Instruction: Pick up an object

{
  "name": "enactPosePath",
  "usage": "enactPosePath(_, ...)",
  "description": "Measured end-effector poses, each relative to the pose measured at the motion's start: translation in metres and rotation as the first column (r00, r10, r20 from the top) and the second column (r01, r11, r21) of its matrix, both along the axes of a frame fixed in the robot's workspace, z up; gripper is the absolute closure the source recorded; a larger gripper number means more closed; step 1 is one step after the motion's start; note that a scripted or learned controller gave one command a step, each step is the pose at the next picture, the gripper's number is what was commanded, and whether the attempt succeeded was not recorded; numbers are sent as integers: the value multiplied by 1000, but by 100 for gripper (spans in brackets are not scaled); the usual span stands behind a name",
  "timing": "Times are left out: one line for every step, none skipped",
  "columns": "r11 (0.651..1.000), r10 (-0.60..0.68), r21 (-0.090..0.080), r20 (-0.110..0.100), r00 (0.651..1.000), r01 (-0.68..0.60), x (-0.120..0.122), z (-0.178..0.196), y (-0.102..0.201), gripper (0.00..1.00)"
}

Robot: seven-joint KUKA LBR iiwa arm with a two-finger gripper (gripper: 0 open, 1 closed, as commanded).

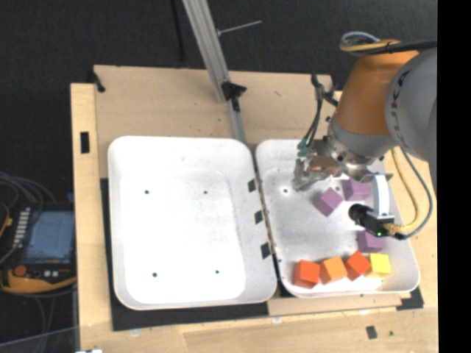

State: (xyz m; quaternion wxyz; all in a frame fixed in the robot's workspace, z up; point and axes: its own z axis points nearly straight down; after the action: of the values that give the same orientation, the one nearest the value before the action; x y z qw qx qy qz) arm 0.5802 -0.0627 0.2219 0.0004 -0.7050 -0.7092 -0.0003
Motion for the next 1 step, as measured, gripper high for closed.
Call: enactPosePath(1000, 1, 0, -1, 1000, -1, 7, -7, 53, 100)
